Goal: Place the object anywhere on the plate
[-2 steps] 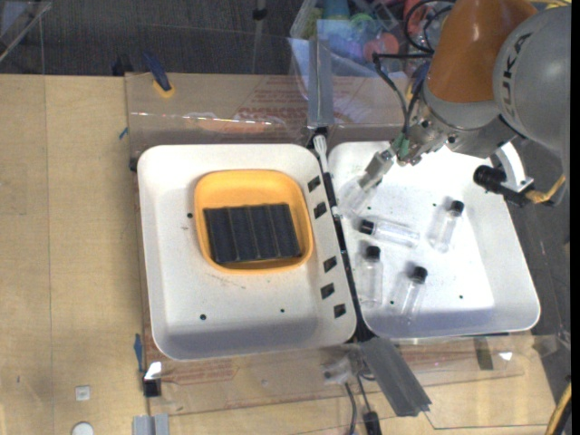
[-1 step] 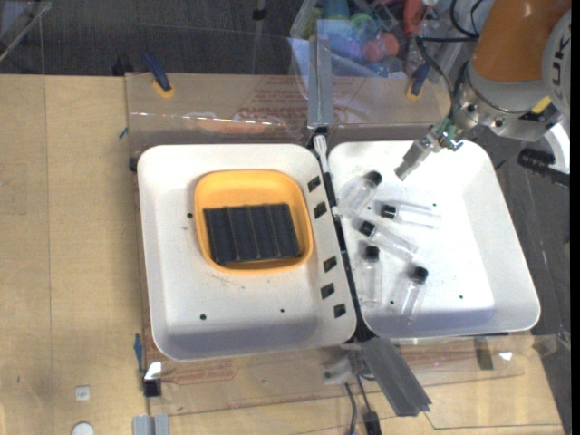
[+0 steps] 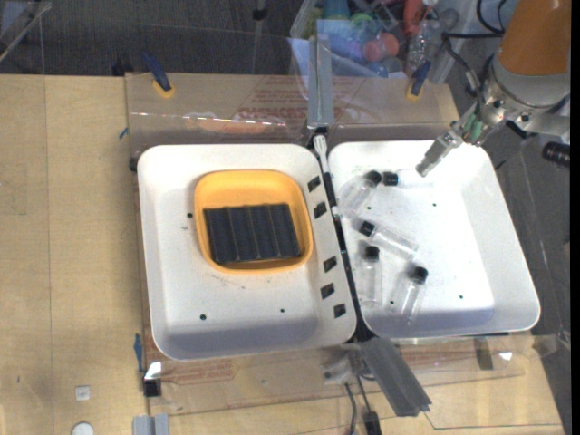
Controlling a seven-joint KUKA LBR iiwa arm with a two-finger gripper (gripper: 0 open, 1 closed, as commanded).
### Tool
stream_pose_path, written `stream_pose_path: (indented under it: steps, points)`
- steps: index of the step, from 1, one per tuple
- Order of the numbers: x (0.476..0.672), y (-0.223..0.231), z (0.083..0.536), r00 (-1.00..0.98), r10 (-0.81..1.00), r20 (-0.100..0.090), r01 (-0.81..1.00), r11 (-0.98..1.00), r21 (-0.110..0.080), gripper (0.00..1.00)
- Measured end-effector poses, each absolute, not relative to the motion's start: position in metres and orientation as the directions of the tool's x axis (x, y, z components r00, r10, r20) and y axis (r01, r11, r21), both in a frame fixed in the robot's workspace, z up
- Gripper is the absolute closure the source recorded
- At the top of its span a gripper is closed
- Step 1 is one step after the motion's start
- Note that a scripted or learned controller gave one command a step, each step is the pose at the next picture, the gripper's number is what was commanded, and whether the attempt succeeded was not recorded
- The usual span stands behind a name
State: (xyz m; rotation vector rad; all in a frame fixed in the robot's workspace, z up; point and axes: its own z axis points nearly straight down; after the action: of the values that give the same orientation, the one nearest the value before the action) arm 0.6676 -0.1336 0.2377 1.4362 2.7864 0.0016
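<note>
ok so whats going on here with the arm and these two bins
A grey and orange robot arm reaches in over the right bin, its gripper hovering near the bin's back edge. Several small clear vials with black caps lie scattered in that bin, none of them picked up. The left bin holds an orange plate with a dark ridged insert, with no vial on it yet.

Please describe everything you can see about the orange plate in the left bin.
The orange plate is a shallow, rounded-square dish, probably plastic, with a raised rim. It lies flat in the left white bin, slightly toward the bin's far side. A dark ribbed rectangular insert covers most of its floor, leaving the orange rim bare. None of the small clear vials is on it; they lie in the right bin. The tool is over the right bin, apart from the plate.
</note>
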Motion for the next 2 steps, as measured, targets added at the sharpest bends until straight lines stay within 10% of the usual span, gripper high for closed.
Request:
stream_pose_path:
  steps: [2]
  points:
    - [0.664,-0.194,0.246,-0.577,0.817,-0.006,0.817,0.577,0.005,0.00]
